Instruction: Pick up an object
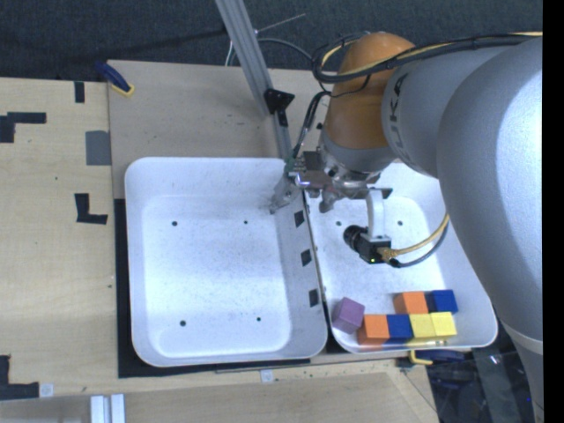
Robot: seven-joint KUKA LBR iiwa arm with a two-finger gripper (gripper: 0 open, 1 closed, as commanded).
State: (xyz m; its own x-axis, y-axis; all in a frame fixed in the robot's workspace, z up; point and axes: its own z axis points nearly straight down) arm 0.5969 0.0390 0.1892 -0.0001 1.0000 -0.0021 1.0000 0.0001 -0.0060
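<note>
Grey arm (476, 139), orange wrist band (366, 91)

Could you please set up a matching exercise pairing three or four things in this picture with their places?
Things:
1. purple block
2. blue block
3. gripper
4. yellow block

Places:
A. over the seam between the two bins
B. far right of the back row
C. left of the cluster, alone
D. front row, right end

Pairs: 1-C, 2-B, 3-A, 4-D

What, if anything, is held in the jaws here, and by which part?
Nothing visible: the gripper is over the bins' shared edge, and the blocks lie apart in the right bin.
</note>
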